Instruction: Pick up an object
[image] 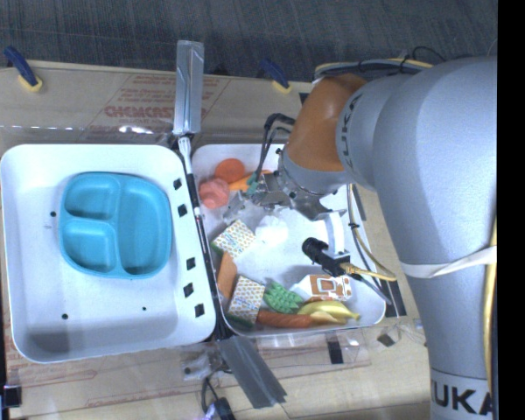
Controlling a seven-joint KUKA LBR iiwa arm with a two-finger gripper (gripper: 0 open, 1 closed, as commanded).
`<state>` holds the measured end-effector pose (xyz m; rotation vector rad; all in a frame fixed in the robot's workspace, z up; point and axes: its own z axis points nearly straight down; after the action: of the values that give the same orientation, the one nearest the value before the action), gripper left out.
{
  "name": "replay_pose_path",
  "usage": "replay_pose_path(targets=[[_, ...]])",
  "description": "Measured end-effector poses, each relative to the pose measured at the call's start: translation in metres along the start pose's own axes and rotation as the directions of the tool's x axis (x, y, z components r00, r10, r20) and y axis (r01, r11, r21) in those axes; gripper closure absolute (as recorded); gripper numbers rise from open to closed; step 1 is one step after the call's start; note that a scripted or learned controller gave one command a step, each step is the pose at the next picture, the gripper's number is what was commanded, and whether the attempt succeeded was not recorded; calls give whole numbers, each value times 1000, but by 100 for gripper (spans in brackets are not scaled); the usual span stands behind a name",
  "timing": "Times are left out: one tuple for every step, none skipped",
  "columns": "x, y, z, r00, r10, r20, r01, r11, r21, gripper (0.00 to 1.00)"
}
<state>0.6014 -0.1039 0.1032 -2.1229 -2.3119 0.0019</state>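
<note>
The right bin (369, 294) holds several small items. An orange ball (230, 170) and a pink round piece (213, 192) lie at its far left corner. A patterned packet (234, 237) lies nearer the middle, with a white lump (272, 232) beside it. Along the near side are an orange stick (227, 276), a second patterned packet (246, 297), a green piece (283, 298), a banana (329, 311) and a small orange-and-white box (330, 286). My gripper (252, 192) hangs low in the bin's far part, just right of the pink piece and the orange ball.
The left bin (35, 234) carries a blue divided tray (115, 224). A black-tipped part (318, 252) juts over the right bin's middle. The bulky grey arm (420, 164) covers the right bin's far right side. A metal bar (188, 86) stands at the divide between the bins.
</note>
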Motion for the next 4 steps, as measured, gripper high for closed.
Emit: replay_pose_path(targets=[[33,29,-89,987,159,1,-159,987,-2,0],[6,44,-5,995,-97,1,97,995,-3,0],[-23,-2,12,996,-85,1,85,996,1,0],[-36,48,16,993,-120,-4,120,993,18,0]])
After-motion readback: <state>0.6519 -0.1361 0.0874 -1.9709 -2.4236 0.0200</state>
